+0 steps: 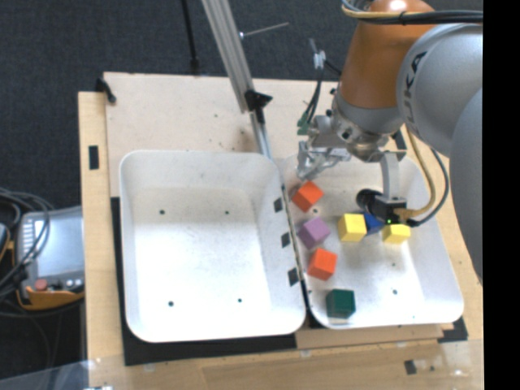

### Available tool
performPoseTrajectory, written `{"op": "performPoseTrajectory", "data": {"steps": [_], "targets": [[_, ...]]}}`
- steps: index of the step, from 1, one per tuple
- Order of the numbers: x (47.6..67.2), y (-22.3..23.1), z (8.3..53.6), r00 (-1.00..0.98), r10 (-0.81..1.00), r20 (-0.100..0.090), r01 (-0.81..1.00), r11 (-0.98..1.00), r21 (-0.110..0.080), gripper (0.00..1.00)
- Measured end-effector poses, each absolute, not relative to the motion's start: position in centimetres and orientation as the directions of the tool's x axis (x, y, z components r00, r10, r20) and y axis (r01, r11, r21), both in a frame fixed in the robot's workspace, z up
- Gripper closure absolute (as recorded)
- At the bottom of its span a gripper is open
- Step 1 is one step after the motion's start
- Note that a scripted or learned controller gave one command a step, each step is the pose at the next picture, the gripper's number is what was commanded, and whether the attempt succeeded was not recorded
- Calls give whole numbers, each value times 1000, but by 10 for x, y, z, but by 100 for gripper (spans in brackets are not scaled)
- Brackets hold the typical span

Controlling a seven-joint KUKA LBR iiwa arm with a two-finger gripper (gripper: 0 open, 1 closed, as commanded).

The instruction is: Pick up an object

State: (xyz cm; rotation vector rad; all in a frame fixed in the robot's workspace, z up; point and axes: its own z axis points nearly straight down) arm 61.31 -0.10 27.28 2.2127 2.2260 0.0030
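The left bin [203, 242] is bare; in the right bin [431, 299], 1 orange cube [307, 195] lies just below the tool [313, 165] (open or closed cannot be told), hard by the dividing wall, which could block or deflect a grasp. No legible writing.

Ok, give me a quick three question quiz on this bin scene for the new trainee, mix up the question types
1. True or false: the left bin holds most of the blocks.
2. Which block lies nearest the pincer? A) green block B) upper orange block C) purple block
3. Fill in: the number of yellow blocks in the right bin is ____.

Key
1. False: all blocks sit in the right bin.
2. B: it lies just below the pincer, by the shared wall.
3. Two, with something blue between them.
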Motion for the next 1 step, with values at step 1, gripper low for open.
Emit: {"op": "performPoseTrajectory", "data": {"steps": [1], "targets": [[637, 39, 270, -5, 1000, -1, 1000, 5, 3, 100]]}}
